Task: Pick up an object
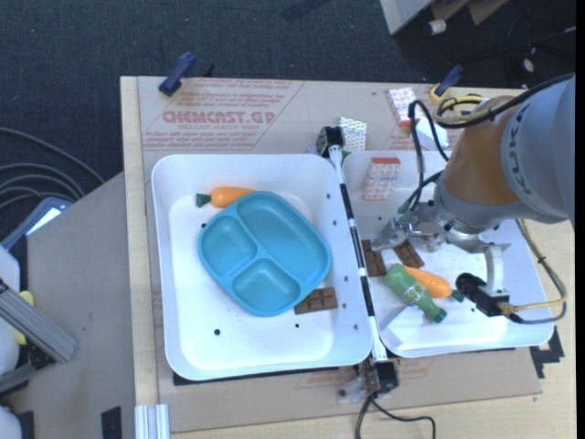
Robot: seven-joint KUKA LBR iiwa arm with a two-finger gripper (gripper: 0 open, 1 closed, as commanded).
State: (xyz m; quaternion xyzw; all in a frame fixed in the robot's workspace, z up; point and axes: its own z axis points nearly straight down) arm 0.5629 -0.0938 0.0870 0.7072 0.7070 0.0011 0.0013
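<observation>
At right of centre the tool (409,231) hangs low over the right bin (475,332), seemingly lining up on the green bottle (413,291) and orange carrot (430,282) lying touching just below it; its opening cannot be told.

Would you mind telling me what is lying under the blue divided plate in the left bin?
A brown chocolate-bar piece pokes out from under the blue divided plate at its lower right edge. An orange carrot lies against its upper left rim. Whatever else is beneath is covered.
</observation>
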